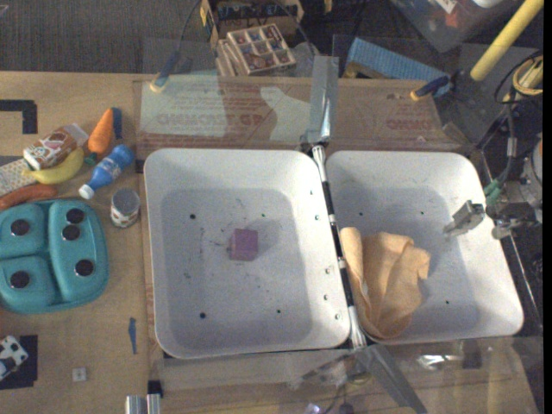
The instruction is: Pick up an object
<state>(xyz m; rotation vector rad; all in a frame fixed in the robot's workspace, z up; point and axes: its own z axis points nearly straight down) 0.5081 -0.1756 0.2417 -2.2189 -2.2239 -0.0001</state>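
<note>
White moulded plastic makes both bins, shallow trays with rounded corners and small dark holes in their floors, set side by side so that things can pass from one to the other. In the left bin (pixel 172 188) a small purple cube (pixel 243 244) sits alone near the middle of the floor, matte and blunt-edged, well apart from every wall, which by my judgement makes it the easier thing to pick up. In the right bin (pixel 483 291) a tan cloth (pixel 388 279) lies crumpled against the divider side, soft, folded over itself, one edge riding up the wall by the seam. The gripper (pixel 466 216) hangs over the right bin's far right part, grey metal, slanting in from the right edge, apart from the cloth and far from the cube; nothing is between its tips, and whether it is released or clenched I cannot tell at this size. Left of the bins, on the wooden bench (pixel 86 84), rest a teal tray (pixel 52 253) with round wells, a banana (pixel 60 169), a carrot (pixel 103 129) and a small bottle (pixel 108 171), toy pieces parked out of reach, likely spares
</note>
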